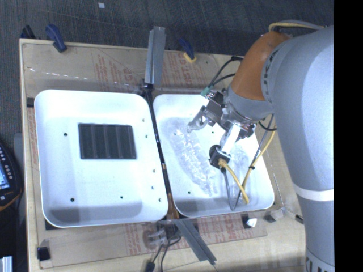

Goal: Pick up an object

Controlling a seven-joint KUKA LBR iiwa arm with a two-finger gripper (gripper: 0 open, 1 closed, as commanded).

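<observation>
White and shallow, the left bin (57, 177) and the right bin (227, 211) lie side by side on the pale wooden surface (85, 67), the right one at three o'clock from the left and their near walls almost touching. The task's thing, a clear crumpled plastic piece (191, 156), lies on the floor of the right bin. It runs as a glinting strip from near the bin's middle toward five o'clock and keeps well apart from the bin's three o'clock wall. The grey arm (306, 112), with its orange band (258, 61), comes in from three o'clock and bends down over the right bin. The tool (199, 122) is at the arm's end, over the bin's twelve o'clock half, just beyond the twelve o'clock end of the clear piece. Glare and the tool's own body hide its tip, so I cannot tell whether it is released or clenched, nor whether it touches the plastic. A dark ribbed panel (107, 141) lies flat in the left bin, a little toward twelve o'clock of that bin's centre and clear of every wall. At the surface's twelve o'clock edge are two blue clamps (55, 37), and a grey metal bar (154, 55) stands up there in line with the gap between the bins.
</observation>
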